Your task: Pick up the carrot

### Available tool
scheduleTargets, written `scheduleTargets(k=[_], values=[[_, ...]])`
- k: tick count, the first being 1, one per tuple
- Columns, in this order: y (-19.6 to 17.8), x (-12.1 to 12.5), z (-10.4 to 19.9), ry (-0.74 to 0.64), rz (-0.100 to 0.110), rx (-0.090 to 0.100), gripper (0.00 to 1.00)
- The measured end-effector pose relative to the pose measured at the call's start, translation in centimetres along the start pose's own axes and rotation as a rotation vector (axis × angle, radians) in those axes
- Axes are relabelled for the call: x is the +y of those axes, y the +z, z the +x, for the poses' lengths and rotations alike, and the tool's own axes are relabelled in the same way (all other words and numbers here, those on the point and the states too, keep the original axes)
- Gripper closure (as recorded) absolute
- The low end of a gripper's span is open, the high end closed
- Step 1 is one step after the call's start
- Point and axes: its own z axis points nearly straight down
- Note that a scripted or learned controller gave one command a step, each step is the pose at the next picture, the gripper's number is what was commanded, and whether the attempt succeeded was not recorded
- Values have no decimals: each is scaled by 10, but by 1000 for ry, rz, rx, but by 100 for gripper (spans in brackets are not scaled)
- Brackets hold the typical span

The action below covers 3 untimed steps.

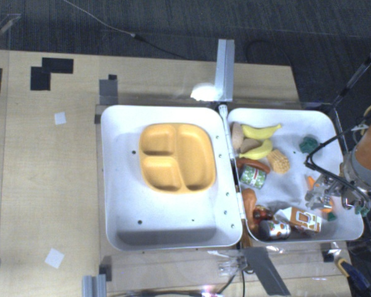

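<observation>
- Lying in the right bin [334, 125], toward its right side, the carrot [310, 182] shows as a small orange piece on the white floor, right of centre in the frame.
- Just right of and below the carrot, the gripper [329, 197] hangs over the bin's lower right part; nothing can be made out between its tips, and how far it is spread cannot be told from this angle.
- A second small orange bit [326, 210] lies right below the gripper.
- Behind the gripper the arm [366, 159] enters from the frame's right edge.
- A green piece [308, 144] sits above the carrot, nearer the bin's upper right.
- Along the bin's left side lie two bananas [261, 130], a corn cob [279, 161] and a green-labelled can [254, 177].
- A small carton [304, 219] lies at the bin's lower edge, beside a dark can [274, 229].
- Filling the middle of the left bin [120, 184], a yellow divided plate [175, 157] sits left of centre in the frame.
</observation>
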Motion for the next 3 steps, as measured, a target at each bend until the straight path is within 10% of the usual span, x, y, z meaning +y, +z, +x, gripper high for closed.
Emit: scheduleTargets(k=[2, 3], values=[[-30, 12, -15, 178, 0, -5, 100], [-9, 27, 6, -4, 0, -1, 100]])
